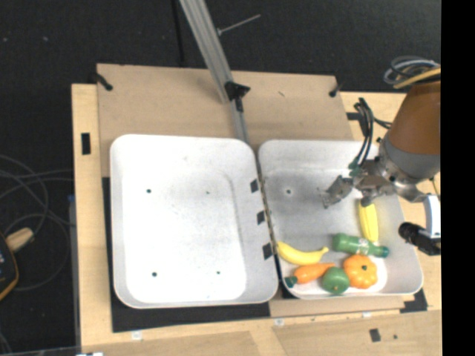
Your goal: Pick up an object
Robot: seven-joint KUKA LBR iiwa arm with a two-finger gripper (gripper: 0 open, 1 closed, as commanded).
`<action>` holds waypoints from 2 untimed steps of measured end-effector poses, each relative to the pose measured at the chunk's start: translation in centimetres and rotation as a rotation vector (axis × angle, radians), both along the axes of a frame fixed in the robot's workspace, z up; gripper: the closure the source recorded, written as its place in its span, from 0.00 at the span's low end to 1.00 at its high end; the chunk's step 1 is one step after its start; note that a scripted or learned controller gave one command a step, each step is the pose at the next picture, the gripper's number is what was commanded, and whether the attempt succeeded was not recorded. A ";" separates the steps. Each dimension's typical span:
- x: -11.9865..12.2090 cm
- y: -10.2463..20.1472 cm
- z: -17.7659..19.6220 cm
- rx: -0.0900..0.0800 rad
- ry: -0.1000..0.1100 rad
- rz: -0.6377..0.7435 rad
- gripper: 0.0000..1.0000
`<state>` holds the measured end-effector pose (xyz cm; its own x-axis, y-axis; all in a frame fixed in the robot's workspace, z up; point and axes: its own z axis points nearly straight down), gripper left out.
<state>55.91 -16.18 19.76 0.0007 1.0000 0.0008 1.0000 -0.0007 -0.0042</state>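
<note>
My gripper (352, 191) hangs over the right bin (297, 170), in its right half, with the grey arm and its orange band rising to the right. The fingers (335, 190) stand spread and open, and bare bin floor shows between them. A yellow corn cob (368, 222) lies upright in the picture just below the right finger. Along the bin's near side lie a banana (300, 254), a green bottle (360, 245), an orange pumpkin (361, 271), a carrot (310, 273) and a green pepper (335, 280).
The left bin (182, 217) sits beside the right one, with black clips along the shared edge. A slanted metal rail (211, 43) runs down from the top to the bins' far edge. Cables hang by the arm at the right.
</note>
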 end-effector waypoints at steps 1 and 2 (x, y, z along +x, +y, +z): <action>-0.8 -0.2 -4.5 -0.001 -0.001 0.000 0.00; -0.9 -0.2 -9.7 -0.001 -0.001 0.000 0.00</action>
